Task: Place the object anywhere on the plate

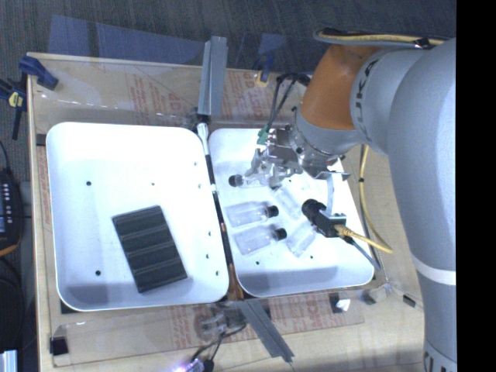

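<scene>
Plate: we see a dark ridged plate point(149, 248) in the left bin point(70, 142).
Bottles: three small clear bottles point(252, 212) lie in the right bin point(349, 273).
Pincer: the pincer point(267, 169) hangs over them; we cannot tell its grip.

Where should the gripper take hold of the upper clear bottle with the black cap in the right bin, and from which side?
Probably across the middle of the upper clear bottle's body, coming straight down from above. It lies on its side on the right bin's floor, cap toward the view's right, so the fingers would best close across its narrow width. A second bottle lies close below, leaving little room on that side.
</scene>
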You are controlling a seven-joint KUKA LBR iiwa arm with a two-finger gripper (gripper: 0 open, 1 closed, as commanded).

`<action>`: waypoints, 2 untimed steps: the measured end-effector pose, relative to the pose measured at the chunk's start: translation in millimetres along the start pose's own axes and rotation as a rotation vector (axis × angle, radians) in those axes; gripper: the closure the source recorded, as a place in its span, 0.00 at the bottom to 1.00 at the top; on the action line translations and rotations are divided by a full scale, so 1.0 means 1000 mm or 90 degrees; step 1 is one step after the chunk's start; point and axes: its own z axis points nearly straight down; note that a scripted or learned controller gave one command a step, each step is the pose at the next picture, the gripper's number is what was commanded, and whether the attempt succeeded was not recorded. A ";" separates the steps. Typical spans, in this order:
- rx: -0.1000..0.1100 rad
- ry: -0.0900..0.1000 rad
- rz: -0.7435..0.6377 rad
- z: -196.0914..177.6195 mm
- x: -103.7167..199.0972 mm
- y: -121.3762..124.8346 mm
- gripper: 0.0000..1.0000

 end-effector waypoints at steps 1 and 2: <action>-0.001 0.001 -0.121 -0.053 0.100 -0.021 1.00; 0.002 0.000 0.002 0.025 0.181 -0.060 1.00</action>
